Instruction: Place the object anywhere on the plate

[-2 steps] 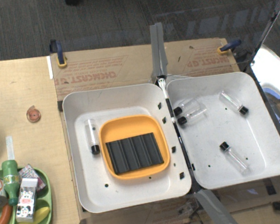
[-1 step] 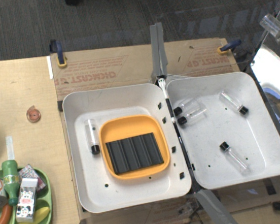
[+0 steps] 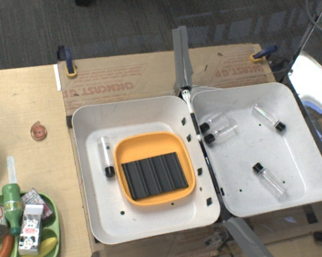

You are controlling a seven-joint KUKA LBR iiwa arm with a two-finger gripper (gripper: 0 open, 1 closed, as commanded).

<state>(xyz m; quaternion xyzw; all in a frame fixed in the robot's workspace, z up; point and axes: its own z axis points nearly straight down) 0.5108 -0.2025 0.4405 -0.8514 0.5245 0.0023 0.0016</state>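
- Nearest you, in the right bin (image 3: 316, 190): a clear vial (image 3: 269, 179) lying flat, black cap at its far end.
- Left bin (image 3: 98, 224): you'll see the orange plate (image 3: 148, 142) with a black ribbed slab (image 3: 155, 175) lying flat on it, inside the rim.
- Just beside the plate's left rim: a second vial (image 3: 105, 156), cap toward you.
- Farther back, right bin: two capped vials (image 3: 217, 129) near the divide and another vial (image 3: 267, 118), well apart from them.

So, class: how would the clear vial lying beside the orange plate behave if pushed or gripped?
The vial looks cylindrical and lies on its side, so it would probably roll. Its clear, smooth wall suggests it is slippery, light and perhaps breakable.
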